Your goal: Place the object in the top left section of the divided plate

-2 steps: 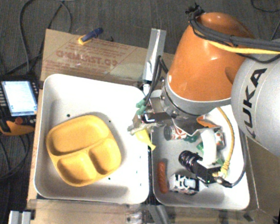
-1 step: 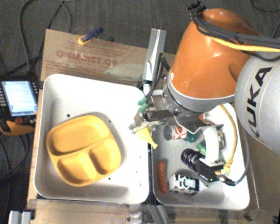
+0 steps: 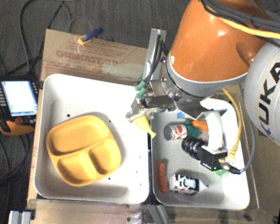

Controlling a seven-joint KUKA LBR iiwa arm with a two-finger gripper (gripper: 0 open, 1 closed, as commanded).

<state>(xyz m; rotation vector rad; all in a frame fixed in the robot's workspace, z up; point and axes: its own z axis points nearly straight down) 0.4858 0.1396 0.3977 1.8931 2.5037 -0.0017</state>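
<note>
Gripper [image 3: 141, 111] hung over the left bin's [image 3: 42, 172] right rim, fingers seemingly pinching a small yellow object [image 3: 146, 125] by one edge, well apart from the divided plate [image 3: 83, 150]; so thin a hold risked dropping it short.

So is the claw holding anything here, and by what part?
The claw seems to pinch a small yellow object by its upper end; the fingers are too obscured to confirm.

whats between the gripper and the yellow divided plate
Bare white floor of the left bin; nothing lies between the gripper and the divided plate, in the camera view.
</note>
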